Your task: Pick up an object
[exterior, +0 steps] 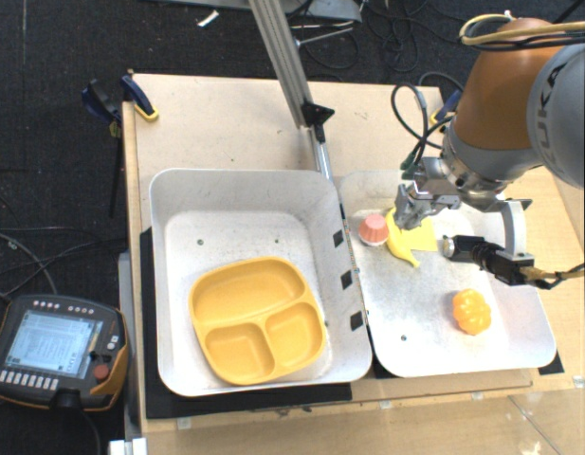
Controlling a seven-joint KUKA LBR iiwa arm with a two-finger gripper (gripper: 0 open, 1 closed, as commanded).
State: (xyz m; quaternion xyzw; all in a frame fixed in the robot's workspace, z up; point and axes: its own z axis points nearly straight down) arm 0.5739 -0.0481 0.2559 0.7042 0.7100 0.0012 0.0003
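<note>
The right bin (pixel 434 349) holds three things. A yellow banana (pixel 412 244) lies near its back left, with a small pink cupcake-like object (pixel 373 228) just to its left. An orange, lumpy fruit-like piece (pixel 471 311) lies nearer the front right. My gripper (pixel 412 212) hangs low over the upper end of the banana, seemingly touching it, and hides that end. The grey and orange arm reaches in from the upper right.
The left bin (pixel 178 207) holds a yellow divided tray (pixel 259 320). A slanted metal pole (pixel 284 50) ends at the bins' back edge. A clamp (pixel 126 96) sits at the bench's back left corner, and a teach pendant (pixel 55 349) lies off the bench, left.
</note>
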